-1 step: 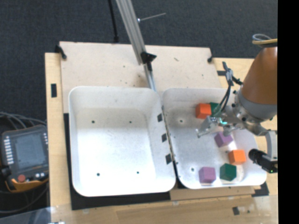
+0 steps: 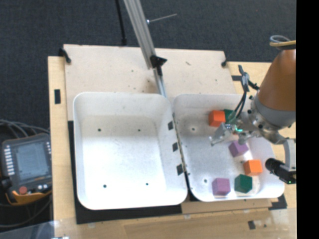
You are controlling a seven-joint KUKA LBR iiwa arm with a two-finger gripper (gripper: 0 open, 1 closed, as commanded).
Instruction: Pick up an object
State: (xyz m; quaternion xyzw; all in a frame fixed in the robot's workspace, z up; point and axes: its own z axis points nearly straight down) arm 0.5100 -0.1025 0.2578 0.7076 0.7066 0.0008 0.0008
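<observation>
Orange cube (image 2: 217, 117) sits far in the right bin (image 2: 199, 183), just beside my tool (image 2: 223, 133), whose opening I cannot tell; I'd centre over one block, clear of the purple block (image 2: 238, 148).

- The grey KUKA arm with its orange band (image 2: 279, 78) enters from the right edge of the camera view and leans leftward and downward.
- The broad orange section sits uppermost, with the grey wrist housing (image 2: 271, 114) directly beneath it.
- Dark cables (image 2: 244, 91) loop along the left flank of the wrist.
- The metallic two-finger gripper (image 2: 221, 133) projects from the wrist toward the left, tilted at a slant rather than pointing straight down.
- Whether its jaws are apart or together cannot be made out at this sharpness.
</observation>
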